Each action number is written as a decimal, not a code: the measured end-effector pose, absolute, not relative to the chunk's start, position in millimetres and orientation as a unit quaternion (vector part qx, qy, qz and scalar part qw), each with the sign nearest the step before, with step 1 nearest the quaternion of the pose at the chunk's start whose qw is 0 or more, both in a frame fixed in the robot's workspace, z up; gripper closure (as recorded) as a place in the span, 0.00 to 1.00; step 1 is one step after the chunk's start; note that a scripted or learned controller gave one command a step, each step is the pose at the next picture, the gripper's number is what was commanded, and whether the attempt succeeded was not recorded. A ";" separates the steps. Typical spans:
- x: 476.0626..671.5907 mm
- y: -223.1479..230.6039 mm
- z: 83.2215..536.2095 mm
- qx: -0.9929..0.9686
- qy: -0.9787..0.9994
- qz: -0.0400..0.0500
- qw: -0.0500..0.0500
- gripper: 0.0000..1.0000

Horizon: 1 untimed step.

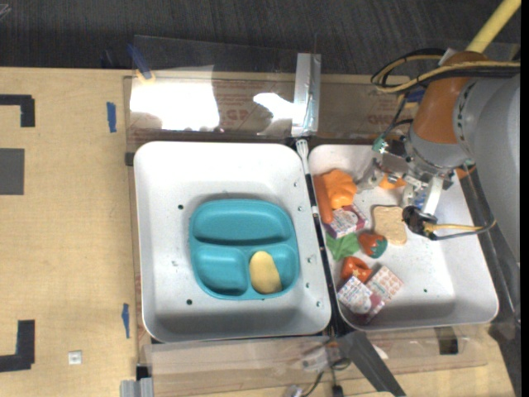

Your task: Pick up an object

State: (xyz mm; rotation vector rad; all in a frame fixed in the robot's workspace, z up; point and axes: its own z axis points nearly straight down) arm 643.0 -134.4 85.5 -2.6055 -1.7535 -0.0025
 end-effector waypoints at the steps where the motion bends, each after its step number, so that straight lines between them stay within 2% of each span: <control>1: 570.7 -98.2 87.3 -0.797 -0.604 -0.002 0.000 0.00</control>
